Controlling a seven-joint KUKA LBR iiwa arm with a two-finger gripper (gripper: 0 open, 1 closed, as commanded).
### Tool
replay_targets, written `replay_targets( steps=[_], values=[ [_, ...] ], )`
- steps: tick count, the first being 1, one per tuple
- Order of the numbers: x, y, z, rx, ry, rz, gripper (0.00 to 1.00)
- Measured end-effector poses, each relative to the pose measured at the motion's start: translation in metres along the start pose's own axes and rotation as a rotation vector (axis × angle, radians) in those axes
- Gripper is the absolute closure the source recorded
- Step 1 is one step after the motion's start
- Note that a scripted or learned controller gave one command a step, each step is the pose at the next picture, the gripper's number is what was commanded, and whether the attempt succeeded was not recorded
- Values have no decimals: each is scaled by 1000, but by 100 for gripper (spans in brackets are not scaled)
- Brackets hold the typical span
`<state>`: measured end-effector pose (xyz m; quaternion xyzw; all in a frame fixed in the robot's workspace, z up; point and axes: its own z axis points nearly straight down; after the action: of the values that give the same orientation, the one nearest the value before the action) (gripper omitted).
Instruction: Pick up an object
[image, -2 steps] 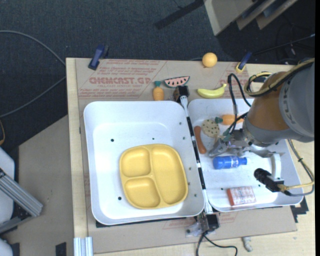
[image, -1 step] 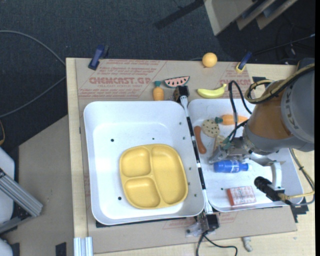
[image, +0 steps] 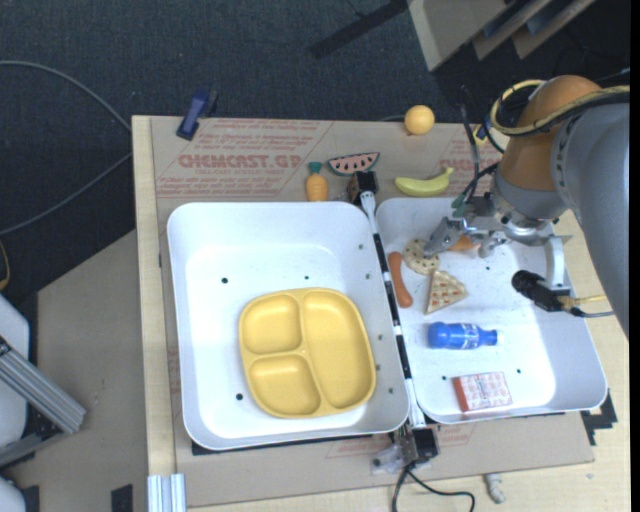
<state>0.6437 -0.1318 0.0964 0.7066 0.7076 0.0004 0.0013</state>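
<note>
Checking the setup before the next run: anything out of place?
Yes: a banana, watermelon slice, small orange fruit and yellow ball lie on the bench behind the bins, not inside them.

Setting: robotics lab, as we read it. We note a tabletop (image: 250, 160) of printed board, two white bins (image: 200, 300) clamped side by side, toy food (image: 422, 183) as test pieces, loose cables (image: 60, 80) on dark carpet, aluminium framing (image: 35, 385) at the left edge.
</note>
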Motion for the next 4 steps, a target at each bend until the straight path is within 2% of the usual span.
replay_targets(
  steps=[1, 2, 3, 4],
  values=[
    [23, 18, 13, 26, -1, 9, 0],
    [20, -72, 10, 1, 1, 2, 0],
    [11, -161, 9, -10, -3, 2, 0],
    [12, -158, -3, -20, -3, -1, 100]
  ],
)
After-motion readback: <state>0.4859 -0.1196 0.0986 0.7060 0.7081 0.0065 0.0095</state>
